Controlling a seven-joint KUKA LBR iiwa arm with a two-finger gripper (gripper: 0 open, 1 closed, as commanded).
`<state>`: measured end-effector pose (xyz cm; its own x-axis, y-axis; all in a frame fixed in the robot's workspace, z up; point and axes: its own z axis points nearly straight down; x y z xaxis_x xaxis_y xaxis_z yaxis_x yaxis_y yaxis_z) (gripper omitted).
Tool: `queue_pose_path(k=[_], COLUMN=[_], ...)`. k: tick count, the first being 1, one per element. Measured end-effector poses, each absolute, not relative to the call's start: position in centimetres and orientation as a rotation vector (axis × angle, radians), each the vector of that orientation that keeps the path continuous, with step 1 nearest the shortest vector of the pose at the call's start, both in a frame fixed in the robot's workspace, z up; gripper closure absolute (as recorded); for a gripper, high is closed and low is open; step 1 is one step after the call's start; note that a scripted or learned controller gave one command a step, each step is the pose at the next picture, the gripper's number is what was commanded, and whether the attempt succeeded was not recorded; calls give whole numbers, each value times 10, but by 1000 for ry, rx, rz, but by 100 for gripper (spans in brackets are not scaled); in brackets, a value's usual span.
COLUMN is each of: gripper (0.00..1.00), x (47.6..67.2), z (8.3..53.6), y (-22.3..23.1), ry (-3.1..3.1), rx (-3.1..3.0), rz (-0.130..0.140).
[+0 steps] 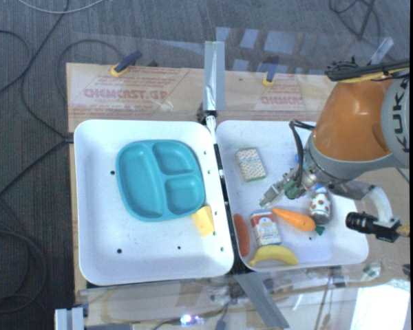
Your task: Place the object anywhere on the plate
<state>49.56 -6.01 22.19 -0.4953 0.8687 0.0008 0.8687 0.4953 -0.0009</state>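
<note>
While the smooth turquoise three-compartment plastic plate (160, 178) lies in the left white bin (96, 253), we see a yellow wedge-shaped block (204, 220) touching its lower right rim. The metal hand (283, 190) hangs over the right bin (344, 253), above an orange tapered carrot (294, 218); we cannot tell its state.

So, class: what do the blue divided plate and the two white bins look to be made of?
Blue divided plate: likely moulded plastic, smooth, with a matte, even colour. Left bin and right bin: probably plastic too, smooth white with rounded moulded corners; the picture can't confirm it.
</note>
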Motion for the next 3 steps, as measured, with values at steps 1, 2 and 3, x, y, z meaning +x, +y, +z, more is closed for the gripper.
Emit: queue_pose_path(k=[1, 2, 3], gripper=[100, 100, 100], x=[484, 484, 484], z=[183, 183, 183], y=[-89, -51, -29], ry=[-2589, -2641, -2698], rx=[-1777, -1699, -1606], rz=[0, 2, 2])
